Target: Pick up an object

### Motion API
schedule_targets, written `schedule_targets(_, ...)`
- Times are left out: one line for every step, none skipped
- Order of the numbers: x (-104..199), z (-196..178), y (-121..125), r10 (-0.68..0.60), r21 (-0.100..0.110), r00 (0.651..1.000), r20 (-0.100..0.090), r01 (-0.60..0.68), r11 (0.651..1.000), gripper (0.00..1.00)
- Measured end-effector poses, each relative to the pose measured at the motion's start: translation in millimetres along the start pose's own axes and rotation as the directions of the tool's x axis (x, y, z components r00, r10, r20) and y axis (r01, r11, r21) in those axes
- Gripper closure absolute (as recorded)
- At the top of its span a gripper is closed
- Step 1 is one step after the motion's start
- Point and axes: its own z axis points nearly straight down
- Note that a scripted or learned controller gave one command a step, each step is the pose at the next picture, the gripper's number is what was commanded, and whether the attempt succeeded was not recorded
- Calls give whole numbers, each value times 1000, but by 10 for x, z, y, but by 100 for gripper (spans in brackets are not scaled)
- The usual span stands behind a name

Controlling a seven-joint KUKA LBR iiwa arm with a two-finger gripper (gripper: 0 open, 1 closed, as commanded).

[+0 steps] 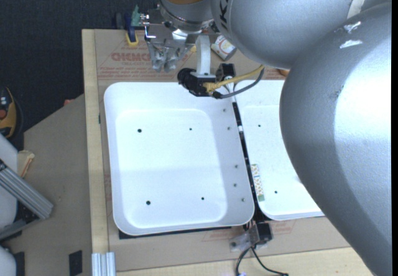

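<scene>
**Item 1, object to pick.** Which thing is the task's cannot be told. Most of the right bin (273, 206) lies hidden under the arm (323, 82). 1 candidate is a small white and orange piece (222, 48) beyond the far rims of the bins, tucked against the underside of the arm; its shape is too hidden to name. A narrow pale strip (257, 181) with faint green and yellow marks lies along the right bin's left wall.

**Item 2, gripper (166, 57).** Grey metal assembly under the wrist flange and orange band, hanging over the brown bench (93, 144) just past the far rim of the left bin (115, 163). Whether it is wide, narrow or closed cannot be told; nothing can be seen held in it. A white bracket (203, 57) stands just to its right, with a black cable fitting (194, 82) below that, at the left bin's far rim.

**Item 3, left bin.** Shallow, white, rounded corners, 4 small dark dots on its floor.

**Item 4, divider.** A black strip (241, 138) runs between the 2 bins, touching both rims.

**Item 5, sundry.** A small blue and yellow part (132, 26) sits at the bench's far left corner; a black connector (260, 232) with a cable lies at the near edge.
</scene>
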Motion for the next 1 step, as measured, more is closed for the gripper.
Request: schedule_targets(-718,-633,95,14,-17,1000,1,-14,1000,100)
